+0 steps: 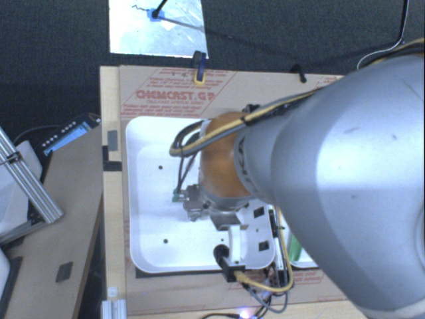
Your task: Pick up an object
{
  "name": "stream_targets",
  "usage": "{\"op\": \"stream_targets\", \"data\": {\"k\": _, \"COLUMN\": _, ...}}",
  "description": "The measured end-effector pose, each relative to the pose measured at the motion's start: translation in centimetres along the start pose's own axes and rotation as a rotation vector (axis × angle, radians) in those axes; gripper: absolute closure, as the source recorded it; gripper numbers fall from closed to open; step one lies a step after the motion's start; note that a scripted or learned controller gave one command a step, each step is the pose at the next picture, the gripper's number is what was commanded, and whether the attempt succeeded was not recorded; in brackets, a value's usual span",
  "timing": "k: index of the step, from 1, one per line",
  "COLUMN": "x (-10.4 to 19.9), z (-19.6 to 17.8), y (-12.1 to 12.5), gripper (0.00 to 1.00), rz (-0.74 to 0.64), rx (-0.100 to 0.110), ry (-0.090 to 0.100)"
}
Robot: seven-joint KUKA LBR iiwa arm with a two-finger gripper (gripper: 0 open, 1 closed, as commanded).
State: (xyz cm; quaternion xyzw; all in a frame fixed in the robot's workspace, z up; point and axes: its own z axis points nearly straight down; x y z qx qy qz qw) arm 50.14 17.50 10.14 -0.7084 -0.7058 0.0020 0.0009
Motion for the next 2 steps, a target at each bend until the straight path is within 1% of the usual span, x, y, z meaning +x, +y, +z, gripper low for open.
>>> {"op": "stream_targets", "data": {"k": 1, "x": 5.2, "z": -4.8, "y": 3.0, "gripper": 1.00, "rz": -0.011, "rx": -0.010, "ry": 0.006}}
{"op": "stream_targets", "data": {"k": 2, "x": 6.0, "z": -4.1, "y": 0.2, "gripper": 1.00, "rz": -0.009, "rx": -0.001, "ry": 0.001}}
